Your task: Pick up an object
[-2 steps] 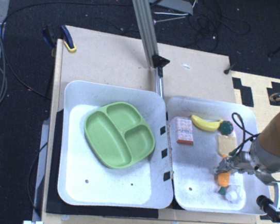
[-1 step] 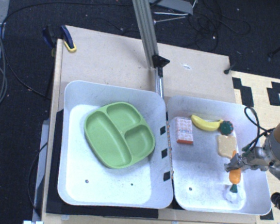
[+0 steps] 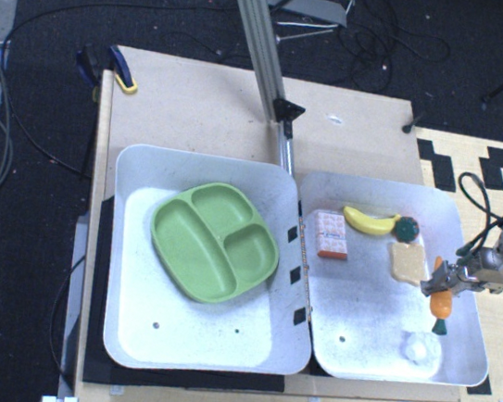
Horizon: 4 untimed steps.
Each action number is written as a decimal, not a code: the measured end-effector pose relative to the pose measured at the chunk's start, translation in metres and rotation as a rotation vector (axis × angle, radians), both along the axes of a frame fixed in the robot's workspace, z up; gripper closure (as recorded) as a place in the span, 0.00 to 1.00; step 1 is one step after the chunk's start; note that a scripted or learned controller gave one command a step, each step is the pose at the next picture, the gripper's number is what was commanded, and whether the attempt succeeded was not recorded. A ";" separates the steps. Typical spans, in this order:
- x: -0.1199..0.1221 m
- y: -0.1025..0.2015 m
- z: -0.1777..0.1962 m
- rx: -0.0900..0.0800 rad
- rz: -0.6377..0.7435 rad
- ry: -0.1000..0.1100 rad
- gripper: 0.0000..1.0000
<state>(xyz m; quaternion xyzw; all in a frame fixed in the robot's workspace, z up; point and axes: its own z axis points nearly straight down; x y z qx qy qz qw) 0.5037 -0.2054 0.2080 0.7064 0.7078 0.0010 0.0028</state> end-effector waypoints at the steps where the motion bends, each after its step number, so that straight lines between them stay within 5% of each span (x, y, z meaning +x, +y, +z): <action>1: 0.000 0.054 0.012 0.004 0.005 0.004 1.00; 4: 0.019 0.219 0.005 0.004 0.007 0.005 1.00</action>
